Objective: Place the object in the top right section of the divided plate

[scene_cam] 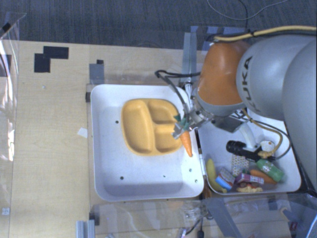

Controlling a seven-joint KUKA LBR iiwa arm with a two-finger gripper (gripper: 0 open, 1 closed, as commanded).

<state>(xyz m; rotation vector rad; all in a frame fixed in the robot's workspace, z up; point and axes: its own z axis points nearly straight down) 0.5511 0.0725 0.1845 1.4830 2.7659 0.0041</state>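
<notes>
A yellow divided plate [141, 128] lies in the left white bin [114, 177], with one long section on its left and two smaller ones on its right. My gripper [181, 125] hangs over the plate's right rim, between the two small sections. It is shut on the green top of an orange toy carrot [186, 143]. The carrot hangs tip down and to the right, over the bin floor just off the plate's lower right corner.
The right bin [292, 180] holds a yellow banana [211, 171], a black and white tool [242, 148], a green bottle [270, 170] and several small packets. The arm's orange band and grey body cover the right bin's back half.
</notes>
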